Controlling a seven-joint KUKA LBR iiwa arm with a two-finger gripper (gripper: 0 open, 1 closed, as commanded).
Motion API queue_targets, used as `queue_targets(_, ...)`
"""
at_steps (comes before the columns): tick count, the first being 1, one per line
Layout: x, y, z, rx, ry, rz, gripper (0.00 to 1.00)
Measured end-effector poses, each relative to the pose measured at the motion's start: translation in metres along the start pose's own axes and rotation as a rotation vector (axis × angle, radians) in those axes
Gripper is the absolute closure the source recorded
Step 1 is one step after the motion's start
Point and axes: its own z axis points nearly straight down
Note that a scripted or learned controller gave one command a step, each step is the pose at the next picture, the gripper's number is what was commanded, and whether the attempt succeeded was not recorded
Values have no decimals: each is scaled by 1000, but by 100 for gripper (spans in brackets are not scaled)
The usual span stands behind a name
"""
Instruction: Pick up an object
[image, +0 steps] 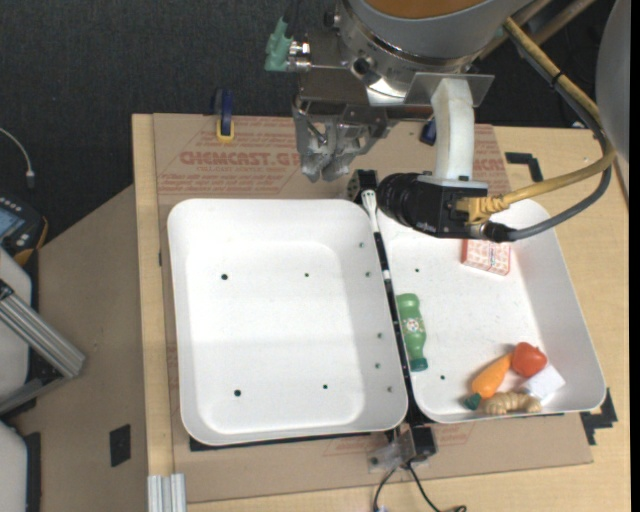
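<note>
My gripper (327, 160) hangs high over the back edge of the left bin (200, 300), near the top middle of the camera view, with nothing between its fingers. In the right bin (560, 300) lie a green bottle (410, 330) against the left wall, an orange carrot (490, 377), a red tomato-like piece (529, 358), a beige ginger-like piece (510, 404) and a white card (545, 383) in the front right corner. A pink-and-white packet (487, 256) lies toward the back.
A black camera unit (425, 203) with a yellow cable (560, 185) hangs over the back of the right bin. A thin black divider (385, 290) runs between the bins. A blue clip (225, 115) stands on the cardboard at back left.
</note>
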Motion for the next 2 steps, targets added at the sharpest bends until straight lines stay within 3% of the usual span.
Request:
queue_targets(1,-16,-16,64,14,-6,4,100)
queue_targets(2,-1,-18,229,19,-8,3,100)
